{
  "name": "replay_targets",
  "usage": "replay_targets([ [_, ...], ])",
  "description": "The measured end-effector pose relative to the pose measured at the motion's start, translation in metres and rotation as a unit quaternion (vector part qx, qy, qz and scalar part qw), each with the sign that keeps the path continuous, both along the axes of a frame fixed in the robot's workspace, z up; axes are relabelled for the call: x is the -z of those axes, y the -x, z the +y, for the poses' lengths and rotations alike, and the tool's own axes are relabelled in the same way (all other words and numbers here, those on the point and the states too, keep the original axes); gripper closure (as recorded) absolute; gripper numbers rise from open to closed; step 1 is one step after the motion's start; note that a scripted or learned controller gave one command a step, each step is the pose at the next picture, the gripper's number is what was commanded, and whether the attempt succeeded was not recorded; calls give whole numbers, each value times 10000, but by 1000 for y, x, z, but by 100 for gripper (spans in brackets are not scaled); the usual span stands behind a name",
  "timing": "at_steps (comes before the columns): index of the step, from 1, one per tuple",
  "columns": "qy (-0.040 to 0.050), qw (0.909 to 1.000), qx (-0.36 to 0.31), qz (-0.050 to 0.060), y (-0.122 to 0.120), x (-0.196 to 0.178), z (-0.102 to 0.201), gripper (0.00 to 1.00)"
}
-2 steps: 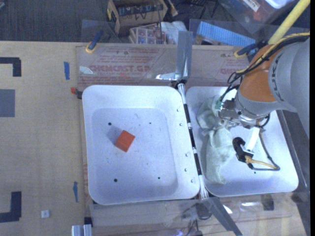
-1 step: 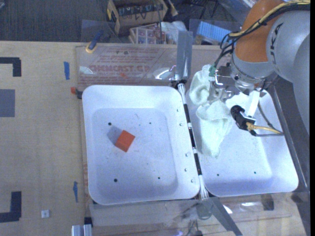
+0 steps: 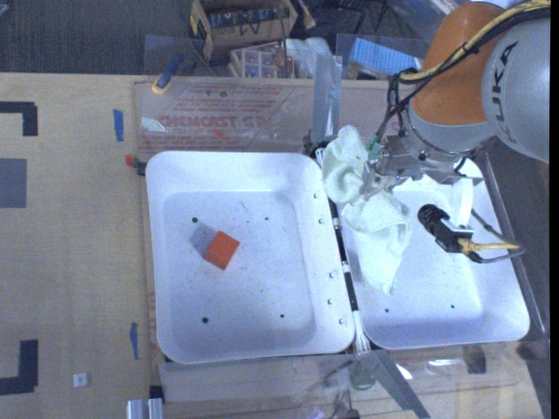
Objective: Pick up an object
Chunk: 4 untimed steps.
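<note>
Arm (image 3: 489, 68), marked "KUKA", reaches over the right bin (image 3: 489, 321); its gripper (image 3: 384, 175) sits in a white cloth (image 3: 371, 221) draped over the bins' shared edge. Jaws: state cannot be told. Lifting straight up would likely free the cloth cleanly. Orange block (image 3: 222, 250) lies in the left bin (image 3: 175, 182).

Soft crumpled white cloth (image 3: 371, 216); glossy plastic bins (image 3: 175, 321).

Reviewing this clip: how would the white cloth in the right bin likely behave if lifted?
The white cloth lies crumpled in folds, so it is probably floppy and would drape and hang. It looks thin, so likely light. One end laps the right bin rim and might drag.
</note>
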State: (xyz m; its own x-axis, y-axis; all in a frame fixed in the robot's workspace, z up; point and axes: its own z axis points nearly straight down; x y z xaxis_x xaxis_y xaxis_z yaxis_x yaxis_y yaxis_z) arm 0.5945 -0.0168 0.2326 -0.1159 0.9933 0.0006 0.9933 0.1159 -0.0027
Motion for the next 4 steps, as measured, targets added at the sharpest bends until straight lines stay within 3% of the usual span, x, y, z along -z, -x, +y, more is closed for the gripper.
replay_targets([
  [2,-1,9969,-791,-6,112,29,-16,100],
  [3,5,9937,-1121,-27,90,32,59,100],
  [4,6,9971,-761,-24,41,8,70,100],
])
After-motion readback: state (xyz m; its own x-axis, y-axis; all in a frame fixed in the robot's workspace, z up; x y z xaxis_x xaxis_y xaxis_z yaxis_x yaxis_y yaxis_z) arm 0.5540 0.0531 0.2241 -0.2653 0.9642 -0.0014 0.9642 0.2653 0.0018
